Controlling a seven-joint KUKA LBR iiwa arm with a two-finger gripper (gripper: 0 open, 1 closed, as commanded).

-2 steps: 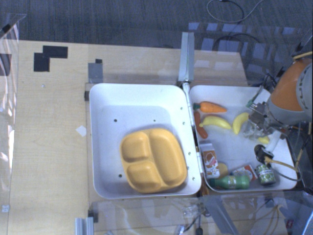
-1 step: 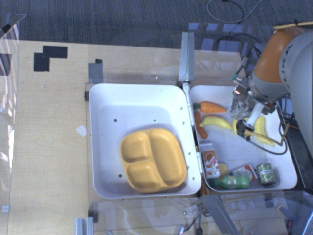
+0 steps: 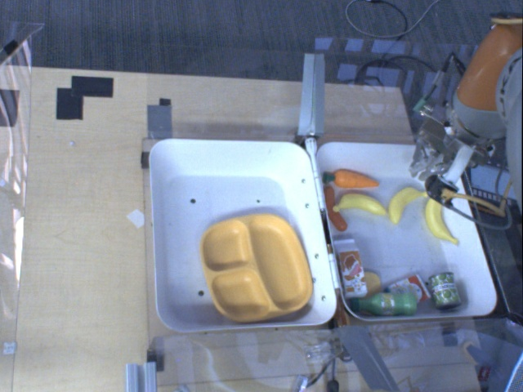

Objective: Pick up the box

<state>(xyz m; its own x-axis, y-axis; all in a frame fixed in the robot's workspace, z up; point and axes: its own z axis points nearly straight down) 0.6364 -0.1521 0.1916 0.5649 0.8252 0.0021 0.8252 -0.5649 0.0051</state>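
Note:
The box (image 3: 350, 267) is a small white and red carton lying flat along the left wall of the right bin (image 3: 482, 268), toward its front. My gripper (image 3: 433, 175) hangs over the bin's far right corner, well up and to the right of the box, with nothing visibly held. The orange band of the arm (image 3: 484, 64) rises behind it at the right edge.
Around the box lie a carrot (image 3: 356, 180), three bananas (image 3: 359, 205) (image 3: 403, 201) (image 3: 440, 221), a green bottle (image 3: 384, 304) and a can (image 3: 443, 289). The left bin (image 3: 176, 186) holds a yellow divided plate (image 3: 256, 265). A metal divider (image 3: 311, 96) stands between the bins.

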